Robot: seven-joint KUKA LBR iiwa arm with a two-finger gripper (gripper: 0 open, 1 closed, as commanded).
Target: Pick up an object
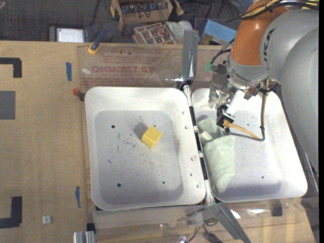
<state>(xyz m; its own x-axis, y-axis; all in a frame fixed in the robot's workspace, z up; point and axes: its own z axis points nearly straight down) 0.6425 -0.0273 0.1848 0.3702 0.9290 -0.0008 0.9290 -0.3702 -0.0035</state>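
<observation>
Small yellow block (151, 136), lying near the middle of the bin on view's left (96, 135). Turned a bit, w/ one corner toward the lower edge. Grey shadow just up and left of it. Well apart from every wall. A few tiny dark dots on that bin's floor, apart from the block.

Next door, in the bin on view's right (283, 161): a pale green soft lump (221, 158). Long shape, lying by the wall nearest the other bin, in the lower half. Can't tell what it's made of.

Gripper (216, 99) over the top-left corner of that same bin, just past the top end of the pale lump. Well apart from the yellow block. Can't tell if open or closed, or if anything's in it; too blurry and small.

Big grey arm (298, 49) reaching in from the right, w/ orange band (251, 32) above the wrist.

Both bins side by side, rims just beside each other, on a tan bench (40, 135). Bits of blue tape (69, 71) and black marks (11, 67) on the bench at left. Clear sheet w/ red letters (126, 69) just behind the bins. Behind that, a cardboard box (139, 6) and other stuff, too mixed up to name.
</observation>
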